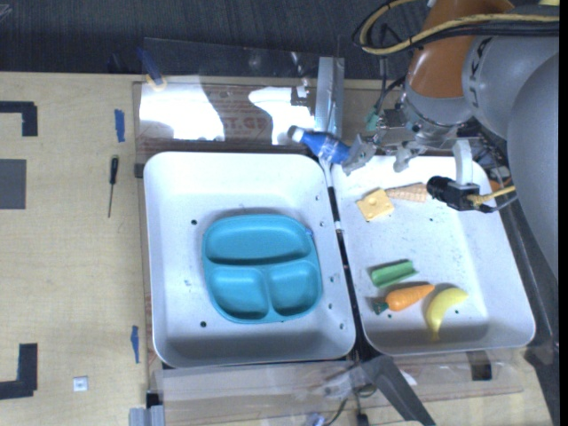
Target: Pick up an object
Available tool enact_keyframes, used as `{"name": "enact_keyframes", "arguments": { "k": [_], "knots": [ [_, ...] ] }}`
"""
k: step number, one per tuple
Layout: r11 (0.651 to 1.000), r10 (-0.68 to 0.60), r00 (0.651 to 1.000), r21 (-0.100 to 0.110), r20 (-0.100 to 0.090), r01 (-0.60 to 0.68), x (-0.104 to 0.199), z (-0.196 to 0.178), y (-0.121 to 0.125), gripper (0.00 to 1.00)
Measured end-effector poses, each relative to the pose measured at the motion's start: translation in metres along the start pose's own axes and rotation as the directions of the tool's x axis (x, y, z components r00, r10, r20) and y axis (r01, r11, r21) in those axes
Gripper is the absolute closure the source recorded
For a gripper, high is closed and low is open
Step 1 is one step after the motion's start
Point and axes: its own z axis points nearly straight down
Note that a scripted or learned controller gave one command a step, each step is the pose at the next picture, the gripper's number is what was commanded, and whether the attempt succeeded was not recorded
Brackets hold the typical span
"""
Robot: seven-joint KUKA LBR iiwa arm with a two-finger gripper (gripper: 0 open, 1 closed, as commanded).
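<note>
In the right bin (444, 238), toward its far left corner, lay a small yellow cheese wedge (374, 205). Just beside it, on the far side, was a tan ribbed piece (406, 191). The gripper (383, 149) hung over the far rim of this bin, near both, so I judged one of them to be its object.

The wedge looked like a light, stiff plastic toy, smooth and perhaps a little slippery. I would take it across its two flat faces, not on a slanted edge, where it might slip out.

At the near end of the same bin lay a green vegetable (391, 272), a carrot (410, 296) and a yellow fruit (444, 307), close together. These rounded shapes would roll easily, so a hold across the middle seemed safest. The left bin (169, 193) held a blue divided plate (260, 266).

I could not tell if the gripper was released or clenched, because the wrist parts crowded around its tip. Nor could I say what the tan piece was, or whether the carrot touched the fruit.
</note>
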Motion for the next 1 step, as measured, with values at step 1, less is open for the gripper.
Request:
{"name": "enact_keyframes", "arguments": {
  "k": [1],
  "knots": [
    [1.0, -0.023, 1.0, 0.019, 0.0, 0.023, -0.0755, 0.0677, -0.0153, 0.0]
  ]
}}
